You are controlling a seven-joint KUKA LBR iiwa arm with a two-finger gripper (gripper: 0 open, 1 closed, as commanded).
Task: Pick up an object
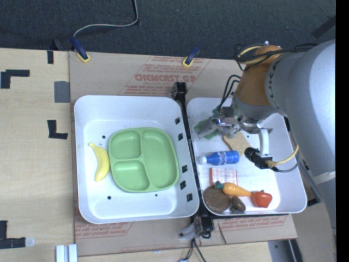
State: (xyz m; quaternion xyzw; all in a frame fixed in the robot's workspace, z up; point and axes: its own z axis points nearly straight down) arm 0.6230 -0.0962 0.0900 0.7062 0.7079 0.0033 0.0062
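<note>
While the gripper (224, 123) hangs low in the right bin (292, 198), we cannot tell its state or any catch. Just below it lies the bottle (220, 158), our likeliest target, with the carrot (238, 189) beyond, loose for grabbing.

Glossy white plastic bins (87, 201), matt green plastic plate (144, 160), brown cardboard underlay (147, 75)

The arm (313, 91) is a thick, smooth grey cylinder with an orange band (256, 81) above the wrist. Black and yellow cables (283, 162) loop around it, and the gripper (226, 123) is dark metal.
</note>
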